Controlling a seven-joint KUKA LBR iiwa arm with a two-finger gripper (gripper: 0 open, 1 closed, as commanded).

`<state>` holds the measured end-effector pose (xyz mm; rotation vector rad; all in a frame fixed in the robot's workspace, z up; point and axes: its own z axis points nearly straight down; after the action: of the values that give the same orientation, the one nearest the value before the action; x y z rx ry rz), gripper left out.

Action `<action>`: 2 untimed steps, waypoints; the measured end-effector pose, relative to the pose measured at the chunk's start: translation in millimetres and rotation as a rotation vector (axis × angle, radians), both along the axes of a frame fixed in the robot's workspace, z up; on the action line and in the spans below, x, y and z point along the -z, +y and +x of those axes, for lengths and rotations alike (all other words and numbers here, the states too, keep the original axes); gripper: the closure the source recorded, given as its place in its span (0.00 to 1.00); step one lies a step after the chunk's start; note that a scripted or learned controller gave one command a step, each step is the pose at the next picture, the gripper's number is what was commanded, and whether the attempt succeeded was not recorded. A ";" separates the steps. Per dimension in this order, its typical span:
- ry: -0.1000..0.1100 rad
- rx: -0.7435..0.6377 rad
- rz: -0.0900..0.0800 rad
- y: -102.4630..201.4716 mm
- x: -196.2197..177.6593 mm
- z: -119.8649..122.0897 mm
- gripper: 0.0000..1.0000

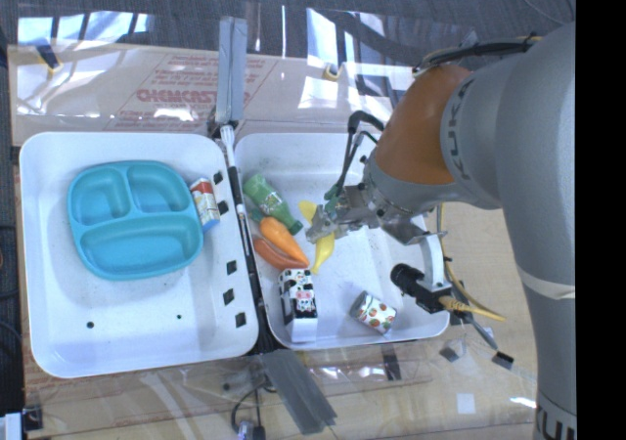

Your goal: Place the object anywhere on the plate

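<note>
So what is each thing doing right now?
Blue plate: flat in the left bin, nothing on it.
Small can: beside the plate's right edge.
Green bottle: lying down, right bin.
Carrot: lying down.
Cow-pattern carton: lying down.
Tool: low over a yellow item.

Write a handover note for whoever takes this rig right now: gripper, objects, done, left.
Gripper: over the right bin, low by the yellow piece; finger state unclear, nothing seen held.
Blue plate: in the left bin, small can at its right edge, not on it.
Right bin also holds carrot, green bottle, cow-print carton, printed can.
Done: nothing on the plate.
Left: grasp, carry, place.
</note>
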<state>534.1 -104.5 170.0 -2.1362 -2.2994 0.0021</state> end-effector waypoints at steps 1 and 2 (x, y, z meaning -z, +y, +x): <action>0.001 -0.084 0.001 101.3 -21.1 -15.6 1.00; 0.005 -0.003 0.000 94.8 -20.5 -23.8 1.00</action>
<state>510.3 -9.7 190.4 -2.1303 -2.2999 0.0066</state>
